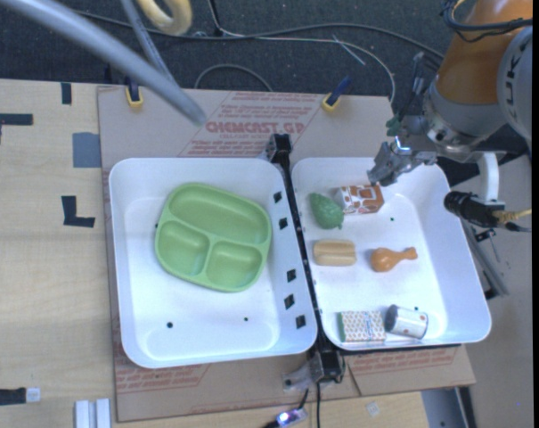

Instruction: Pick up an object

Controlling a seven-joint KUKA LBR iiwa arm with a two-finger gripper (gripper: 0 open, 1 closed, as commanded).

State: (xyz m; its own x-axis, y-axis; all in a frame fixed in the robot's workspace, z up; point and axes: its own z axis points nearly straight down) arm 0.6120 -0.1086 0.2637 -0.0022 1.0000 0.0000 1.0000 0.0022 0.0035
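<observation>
The left bin (135, 266) holds a green divided tray (214, 237), while the right bin (447, 266) holds a green toy (325, 210), a tan roll-shaped piece (334, 253), a brown-and-white carton (362, 199), an orange drumstick-shaped toy (392, 258), a small patterned box (363, 326) and a silver can (405, 322) lying on its side. The gripper (387, 166) hangs just above the carton at the right bin's far edge; whether its jaws are apart or closed cannot be told, and nothing shows between them. Red print on the cardboard sheet (242, 123) under the bins begins "CHEMCAST"; the rest is unclear.
</observation>
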